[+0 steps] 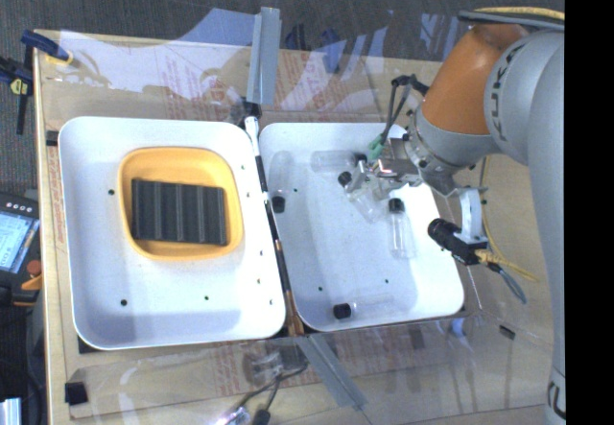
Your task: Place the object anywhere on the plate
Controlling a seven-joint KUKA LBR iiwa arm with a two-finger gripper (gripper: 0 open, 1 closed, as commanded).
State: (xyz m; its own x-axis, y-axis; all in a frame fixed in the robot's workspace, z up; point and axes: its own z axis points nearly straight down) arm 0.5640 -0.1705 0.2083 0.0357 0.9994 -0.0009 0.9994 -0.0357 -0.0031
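A dark grey ribbed block (180, 212) lies flat on the yellow plate (177, 164), which sits in the left white bin (86, 270). The block covers most of the plate's middle. My gripper (370, 191) hangs over the upper part of the right white bin (326, 260), well away from the plate. Its clear fingers (396, 233) stand apart with nothing between them, so it is open.
A raised divider (271, 241) separates the two bins. Small black knobs (341, 311) sit on the right bin's floor near its front and left edges. The arm's grey body and orange band (460, 87) overhang the right bin's far right corner. Cables (499, 265) trail beside it.
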